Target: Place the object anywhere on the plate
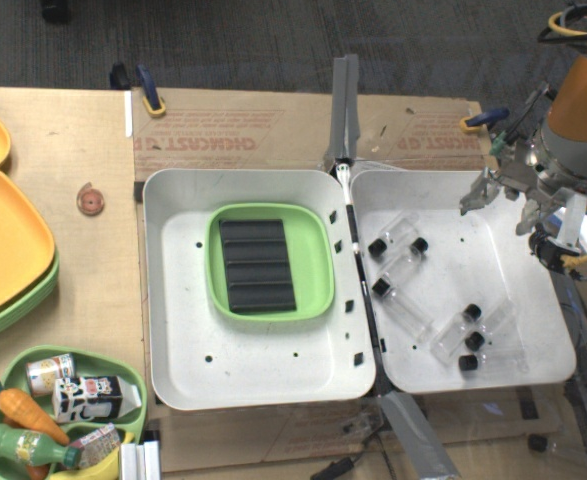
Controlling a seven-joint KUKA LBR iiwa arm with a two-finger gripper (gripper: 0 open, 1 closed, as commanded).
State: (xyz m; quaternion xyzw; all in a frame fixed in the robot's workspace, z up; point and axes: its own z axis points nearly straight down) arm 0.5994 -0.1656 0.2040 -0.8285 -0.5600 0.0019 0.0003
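- Pincer at the frame's right, above the right bin's upper edge, fingers apart, holding nothing.
- Green plate in the left bin, carrying a black block.

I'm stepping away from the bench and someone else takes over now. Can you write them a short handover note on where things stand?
Gripper: over the upper right corner of the right bin, fingers open, nothing between them.
Green plate: in the left bin, with a dark ribbed block already lying on it.
Clear plastic pieces with black caps: one pair toward the upper left of the right bin, another toward its lower right.
Done: nothing picked up at this moment.
Left: grasp an object from the right bin, carry it to the left bin, set it on the plate.
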